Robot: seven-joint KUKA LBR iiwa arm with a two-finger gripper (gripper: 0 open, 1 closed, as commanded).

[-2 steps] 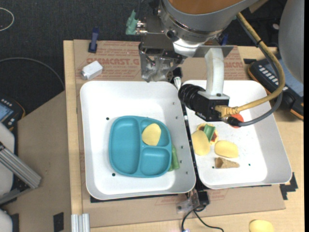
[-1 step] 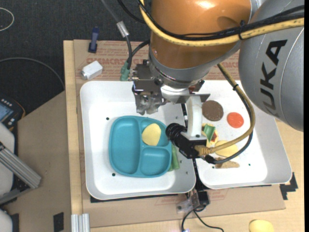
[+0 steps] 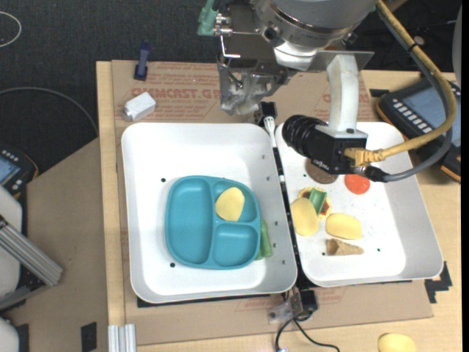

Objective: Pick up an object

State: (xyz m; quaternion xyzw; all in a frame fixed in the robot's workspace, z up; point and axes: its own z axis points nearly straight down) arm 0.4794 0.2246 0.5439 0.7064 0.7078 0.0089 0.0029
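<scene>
- We see the arm (image 3: pixel 322 6) as a broad grey housing with an orange band above its wrist.
- Beside the orange band, a green connector (image 3: pixel 208 17) and metal brackets.
- Below it, a yellow cable (image 3: pixel 410 141) trails from a black cylinder (image 3: pixel 315 141).

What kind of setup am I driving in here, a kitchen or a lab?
Most likely a robotics lab bench: two white bins on a cardboard-covered table, toy food with a blue divided plate, and a control pendant.
</scene>
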